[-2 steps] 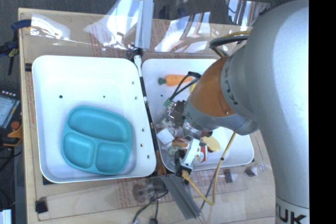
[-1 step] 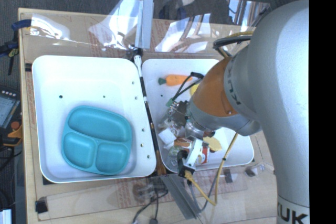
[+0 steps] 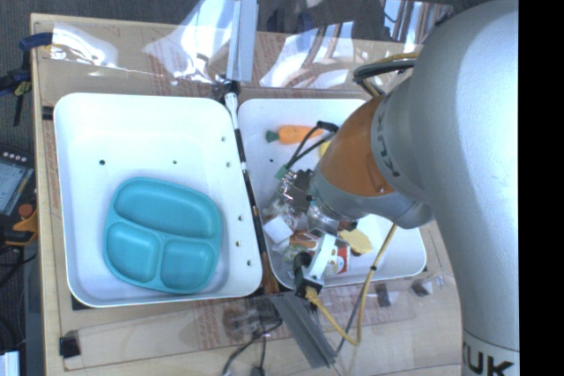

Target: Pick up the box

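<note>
A small white and red box [image 3: 328, 258] lies near the front edge of the right bin [image 3: 407, 258], tilted among other items. My gripper [image 3: 298, 209] hangs low over the front left part of that bin, just above and left of the box. The grey arm with its orange band [image 3: 357, 158] covers much of the bin's middle and right. I cannot make out anything held by the gripper.
A carrot-like orange toy [image 3: 295, 134] lies at the back of the right bin. A yellow item [image 3: 358, 239] and a white piece [image 3: 276, 231] sit close to the box. The left bin [image 3: 79, 128] holds a teal divided tray [image 3: 164, 234]. Crumpled clear plastic [image 3: 211, 31] lies behind the bins.
</note>
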`<action>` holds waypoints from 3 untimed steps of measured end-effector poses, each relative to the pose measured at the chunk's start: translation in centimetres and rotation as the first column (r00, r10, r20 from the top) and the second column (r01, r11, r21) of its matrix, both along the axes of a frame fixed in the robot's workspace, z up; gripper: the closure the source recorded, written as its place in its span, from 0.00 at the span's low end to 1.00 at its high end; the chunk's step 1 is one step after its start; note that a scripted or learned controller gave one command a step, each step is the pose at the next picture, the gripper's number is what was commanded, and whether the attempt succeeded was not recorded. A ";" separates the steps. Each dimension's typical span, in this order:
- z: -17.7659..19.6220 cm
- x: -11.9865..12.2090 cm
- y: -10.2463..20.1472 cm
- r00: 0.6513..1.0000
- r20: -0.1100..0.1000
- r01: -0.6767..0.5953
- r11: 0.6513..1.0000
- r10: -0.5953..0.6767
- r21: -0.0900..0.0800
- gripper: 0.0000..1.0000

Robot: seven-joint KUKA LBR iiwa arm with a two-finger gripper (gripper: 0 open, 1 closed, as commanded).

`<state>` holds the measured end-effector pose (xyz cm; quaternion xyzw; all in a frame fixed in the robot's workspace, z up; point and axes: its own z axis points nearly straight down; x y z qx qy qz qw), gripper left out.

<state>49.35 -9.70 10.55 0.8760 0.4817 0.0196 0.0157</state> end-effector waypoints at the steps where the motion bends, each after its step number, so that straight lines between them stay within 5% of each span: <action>1: 0.0 0.0 -0.9 1.000 0.001 -0.012 1.000 0.012 0.001 0.00; 3: -0.1 -0.1 -2.3 0.996 -0.004 -0.092 0.996 0.092 0.001 0.00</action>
